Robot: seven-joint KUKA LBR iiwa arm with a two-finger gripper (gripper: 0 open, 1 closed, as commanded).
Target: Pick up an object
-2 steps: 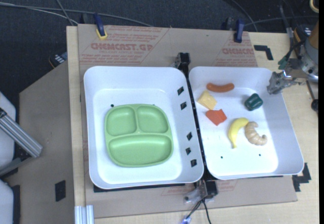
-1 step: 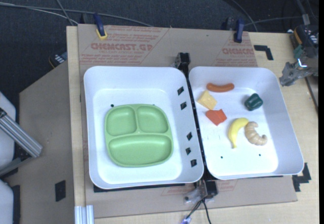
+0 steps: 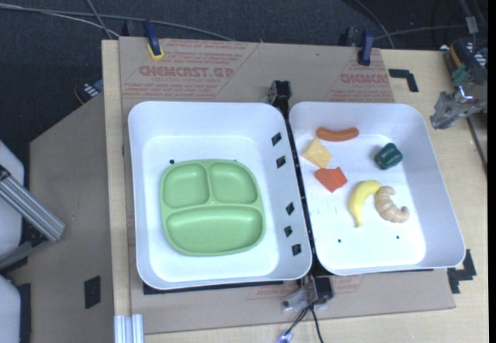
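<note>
The gripper (image 3: 453, 105) waits at 3 o'clock outside the right bin (image 3: 442, 202); I cannot tell its state. The green pepper (image 3: 388, 155) is nearest and stands apart, so descend there vertically. The banana (image 3: 362, 200) touches the croissant (image 3: 391, 206); the bin's wall leaves enough room

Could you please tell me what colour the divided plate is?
Light green; the divided plate shows best in the camera view.

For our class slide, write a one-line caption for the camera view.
Green divided plate in the left bin; toy foods, including a banana, in the right bin.
</note>
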